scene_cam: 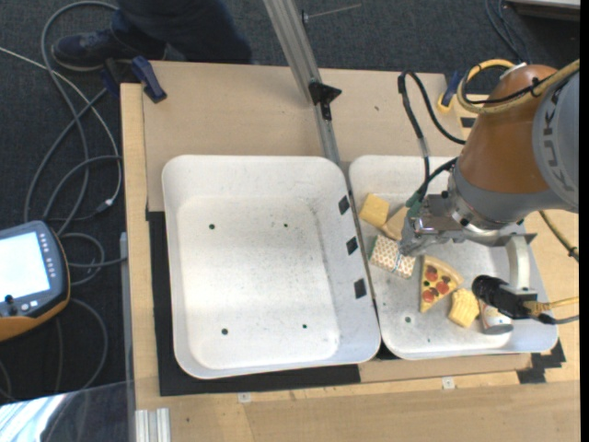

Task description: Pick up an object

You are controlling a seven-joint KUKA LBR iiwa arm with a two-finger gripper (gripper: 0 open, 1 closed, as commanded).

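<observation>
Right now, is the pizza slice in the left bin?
No, the pizza slice lies in the right bin, next to a yellow block.

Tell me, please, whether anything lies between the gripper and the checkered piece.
Nothing visible does: the gripper hangs right by the checkered piece, with the yellow block and pizza slice off to its sides.

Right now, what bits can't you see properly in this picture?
1. Camera view: the far right part of the right bin is covered by the arm.
2. The patterned tile is partly hidden under the gripper; whether they touch is unclear.
3. The yellow chunk is too small to identify.
</observation>
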